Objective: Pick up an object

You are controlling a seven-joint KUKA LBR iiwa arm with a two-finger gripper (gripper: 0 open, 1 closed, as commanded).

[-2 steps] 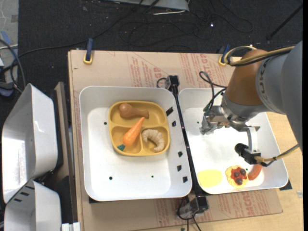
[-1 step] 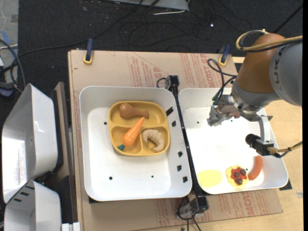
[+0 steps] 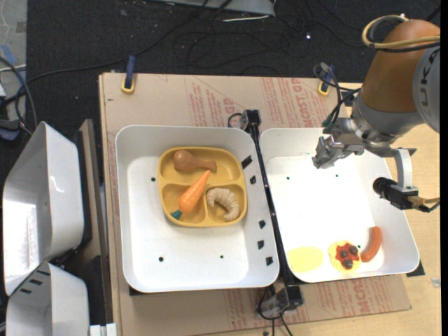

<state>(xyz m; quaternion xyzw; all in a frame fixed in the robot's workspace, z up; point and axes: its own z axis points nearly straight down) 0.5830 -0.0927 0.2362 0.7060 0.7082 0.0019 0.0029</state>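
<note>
Lowest in the right bin (image 3: 402, 208), near its front rim, lie three small items in a row: a flat yellow disc (image 3: 305, 259), a small pizza slice (image 3: 345, 254) with red and dark toppings just right of it, and a sausage (image 3: 372, 243) leaning upward to the right, just beside the slice. None of them is touched by the arm.

Well apart from them, the gripper (image 3: 326, 152) hangs over the far left part of the same bin, above bare white floor. It points down and toward the left. Whether its fingers are parted or closed cannot be told from this view, and nothing is seen between them. Behind it the grey wrist rises to the right into the orange band (image 3: 399, 61) at the upper right corner.

Left of the dividing rims, the left bin (image 3: 140, 208) holds a yellow tray (image 3: 168, 166) with three compartments: a drumstick (image 3: 192, 162) in the far one, a carrot (image 3: 194, 193) slanting across the divider, and a shrimp (image 3: 224, 201) in the near right one.
</note>
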